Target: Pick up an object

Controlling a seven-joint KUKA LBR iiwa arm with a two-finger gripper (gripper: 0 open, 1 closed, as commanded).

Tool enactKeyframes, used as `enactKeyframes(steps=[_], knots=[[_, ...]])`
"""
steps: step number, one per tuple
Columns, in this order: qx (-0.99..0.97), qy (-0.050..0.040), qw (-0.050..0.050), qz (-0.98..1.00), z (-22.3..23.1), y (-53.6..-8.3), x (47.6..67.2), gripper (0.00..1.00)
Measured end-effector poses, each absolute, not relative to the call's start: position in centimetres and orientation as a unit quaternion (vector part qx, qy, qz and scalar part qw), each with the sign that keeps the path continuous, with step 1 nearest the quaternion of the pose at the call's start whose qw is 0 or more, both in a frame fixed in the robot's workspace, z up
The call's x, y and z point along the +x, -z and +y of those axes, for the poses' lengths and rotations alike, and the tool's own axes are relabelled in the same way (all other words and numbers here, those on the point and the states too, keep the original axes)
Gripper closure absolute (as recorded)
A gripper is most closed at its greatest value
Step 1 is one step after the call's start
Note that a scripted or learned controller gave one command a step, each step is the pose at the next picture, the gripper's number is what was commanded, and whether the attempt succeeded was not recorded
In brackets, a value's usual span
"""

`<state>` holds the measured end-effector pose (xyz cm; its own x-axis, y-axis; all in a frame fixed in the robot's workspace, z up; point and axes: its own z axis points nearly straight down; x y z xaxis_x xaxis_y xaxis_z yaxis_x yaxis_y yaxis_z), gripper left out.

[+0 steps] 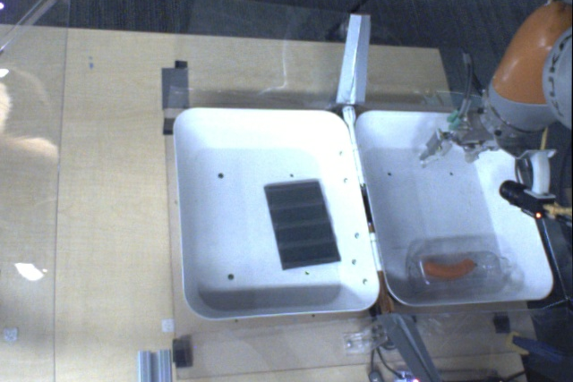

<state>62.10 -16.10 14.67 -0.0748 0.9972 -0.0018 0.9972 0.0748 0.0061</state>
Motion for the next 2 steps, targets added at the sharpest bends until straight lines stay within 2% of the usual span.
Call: enactKeyframes(steps=[1,2], knots=[[0.485,-0.0012,0.004,0.874,-17.2,-14.1,62.8,0.0],[0.535,-0.0033,0.005,0.845,-10.3,-9.0,54.5,0.0]])
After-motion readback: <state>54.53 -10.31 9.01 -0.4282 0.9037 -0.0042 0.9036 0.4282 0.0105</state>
